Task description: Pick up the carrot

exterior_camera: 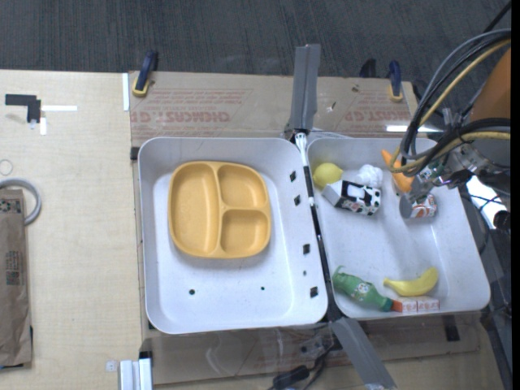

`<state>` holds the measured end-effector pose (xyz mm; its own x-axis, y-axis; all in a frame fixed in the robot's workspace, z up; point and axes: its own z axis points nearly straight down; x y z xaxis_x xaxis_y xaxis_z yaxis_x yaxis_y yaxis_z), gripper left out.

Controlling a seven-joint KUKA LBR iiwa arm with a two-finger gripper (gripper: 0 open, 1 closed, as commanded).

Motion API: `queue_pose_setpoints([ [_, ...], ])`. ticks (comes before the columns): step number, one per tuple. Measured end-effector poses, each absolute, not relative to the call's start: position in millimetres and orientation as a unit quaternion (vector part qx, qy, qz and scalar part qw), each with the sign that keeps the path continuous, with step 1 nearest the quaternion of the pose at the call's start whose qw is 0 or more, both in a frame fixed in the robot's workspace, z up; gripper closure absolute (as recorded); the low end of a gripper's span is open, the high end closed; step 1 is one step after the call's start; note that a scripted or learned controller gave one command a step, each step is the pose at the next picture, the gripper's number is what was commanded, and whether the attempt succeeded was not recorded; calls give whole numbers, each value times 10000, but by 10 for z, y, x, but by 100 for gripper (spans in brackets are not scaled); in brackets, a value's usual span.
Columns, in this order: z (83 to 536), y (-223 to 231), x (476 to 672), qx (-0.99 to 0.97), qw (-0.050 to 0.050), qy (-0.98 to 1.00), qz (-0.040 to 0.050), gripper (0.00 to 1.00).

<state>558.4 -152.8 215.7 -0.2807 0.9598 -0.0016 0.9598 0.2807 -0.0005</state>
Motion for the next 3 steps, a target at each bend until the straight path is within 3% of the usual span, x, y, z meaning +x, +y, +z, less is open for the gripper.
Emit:
queue_pose_setpoints([
  [1, 2711, -632, 5831, 6633, -1, 7484, -15, 100],
  [2, 2275, -1260, 6344, 6364, 3, 7713, -17, 100],
  [3, 2276, -1257, 6345, 6362, 3, 7715, -18, 0],
])
